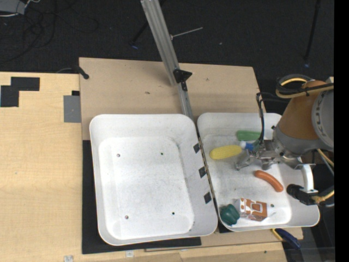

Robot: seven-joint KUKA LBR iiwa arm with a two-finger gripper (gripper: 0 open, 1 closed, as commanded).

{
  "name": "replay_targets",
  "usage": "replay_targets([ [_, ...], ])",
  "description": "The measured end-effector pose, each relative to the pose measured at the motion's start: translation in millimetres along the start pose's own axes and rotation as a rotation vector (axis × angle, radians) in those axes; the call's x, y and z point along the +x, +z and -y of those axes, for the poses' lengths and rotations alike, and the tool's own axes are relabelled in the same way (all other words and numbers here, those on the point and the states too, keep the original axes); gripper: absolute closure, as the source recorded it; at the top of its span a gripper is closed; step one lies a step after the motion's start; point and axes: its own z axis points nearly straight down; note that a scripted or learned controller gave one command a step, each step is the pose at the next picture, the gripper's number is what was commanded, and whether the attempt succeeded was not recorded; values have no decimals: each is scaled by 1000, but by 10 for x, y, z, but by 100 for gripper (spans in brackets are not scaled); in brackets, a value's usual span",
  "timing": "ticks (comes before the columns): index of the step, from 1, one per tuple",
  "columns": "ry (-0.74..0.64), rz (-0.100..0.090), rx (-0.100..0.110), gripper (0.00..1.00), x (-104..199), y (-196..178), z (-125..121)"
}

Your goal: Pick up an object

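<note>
Yellow corn just left of fingers, not gripped

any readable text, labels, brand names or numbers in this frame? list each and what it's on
No text can be read in this view.
The small orange and white carton in the right bin has printed patches, too small and blurred to read.
The yellow item, green item, orange sausage-shaped item and dark green item show no markings.
The left bin carries only dark dots, no characters.
</note>
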Motion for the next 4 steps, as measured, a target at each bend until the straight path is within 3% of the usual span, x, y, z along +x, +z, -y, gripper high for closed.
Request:
replay_targets([
  [1, 5, -1, 0, 100, -9, -112, 3],
  [4, -4, 2, -6, 100, -19, -1796, 20],
])
